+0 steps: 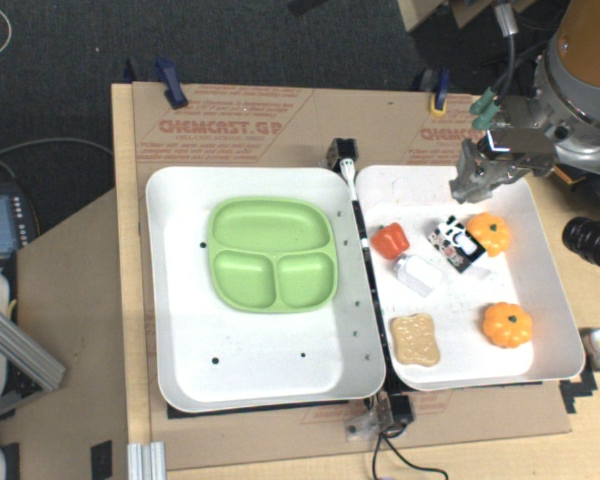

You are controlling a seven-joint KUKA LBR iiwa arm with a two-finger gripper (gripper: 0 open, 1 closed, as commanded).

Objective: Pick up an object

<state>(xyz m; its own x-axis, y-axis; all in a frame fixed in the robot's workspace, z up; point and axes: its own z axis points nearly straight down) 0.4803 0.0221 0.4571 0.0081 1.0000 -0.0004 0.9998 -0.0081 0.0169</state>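
The grey two-finger gripper (472,190) is hovering over the right white bin (550,268), seemingly empty; its closure I cannot tell. Picking is still pending.

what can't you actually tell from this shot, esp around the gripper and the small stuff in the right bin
- Gripper, camera view: too blurred and small to tell open or shut.
- Black-and-white toy: too small to identify; its right end touches or slips behind the upper orange pumpkin.
- Clear item beside the red piece: washes into the white bin.
- Arm: cut off by the top-right edge.

Gripper (472,186) over right bin (550,268) (five objects)
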